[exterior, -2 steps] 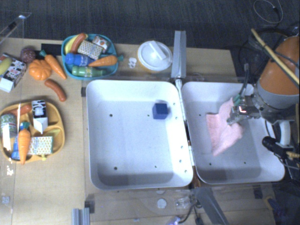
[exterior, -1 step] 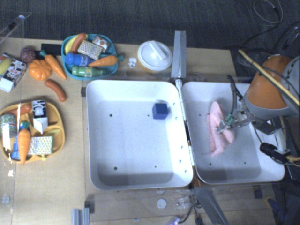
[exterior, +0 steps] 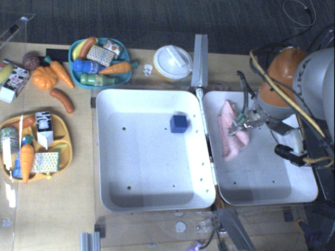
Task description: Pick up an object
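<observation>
Lying apart, one blue cube (exterior: 179,123) and one pink cloth (exterior: 229,130); fingers (exterior: 242,123) state unclear.

A blue bowl (exterior: 78,78) and a yellow tray (exterior: 65,140) of toy food sit left of the bins.

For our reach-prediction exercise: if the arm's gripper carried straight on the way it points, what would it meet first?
Probably the soft pink cloth-like object in the right white bin; the gripper already sits at its edge, though depth is unclear.
</observation>
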